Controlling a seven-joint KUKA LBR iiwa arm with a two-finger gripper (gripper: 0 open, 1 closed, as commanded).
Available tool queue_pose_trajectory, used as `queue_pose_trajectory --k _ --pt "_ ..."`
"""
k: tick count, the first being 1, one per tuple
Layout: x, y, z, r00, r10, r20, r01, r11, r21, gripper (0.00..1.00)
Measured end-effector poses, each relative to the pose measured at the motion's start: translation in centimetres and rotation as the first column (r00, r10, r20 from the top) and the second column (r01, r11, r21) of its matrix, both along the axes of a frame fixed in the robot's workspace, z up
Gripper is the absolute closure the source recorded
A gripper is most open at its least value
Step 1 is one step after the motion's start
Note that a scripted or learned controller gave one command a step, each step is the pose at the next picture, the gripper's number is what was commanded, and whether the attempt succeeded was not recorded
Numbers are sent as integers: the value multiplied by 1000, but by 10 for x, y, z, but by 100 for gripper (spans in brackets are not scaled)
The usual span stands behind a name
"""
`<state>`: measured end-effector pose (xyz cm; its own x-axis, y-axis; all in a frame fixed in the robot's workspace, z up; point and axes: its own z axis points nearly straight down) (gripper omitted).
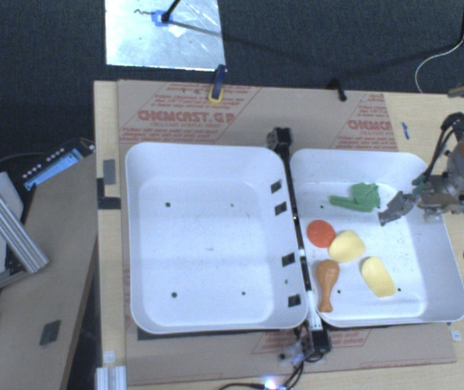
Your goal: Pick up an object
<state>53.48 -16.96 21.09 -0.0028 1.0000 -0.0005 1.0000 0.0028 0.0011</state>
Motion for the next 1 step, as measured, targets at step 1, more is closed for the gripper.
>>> queue_pose_trajectory --k 1 --pt "2 45 -132 1000 4 -4 -4 1000 4 0"
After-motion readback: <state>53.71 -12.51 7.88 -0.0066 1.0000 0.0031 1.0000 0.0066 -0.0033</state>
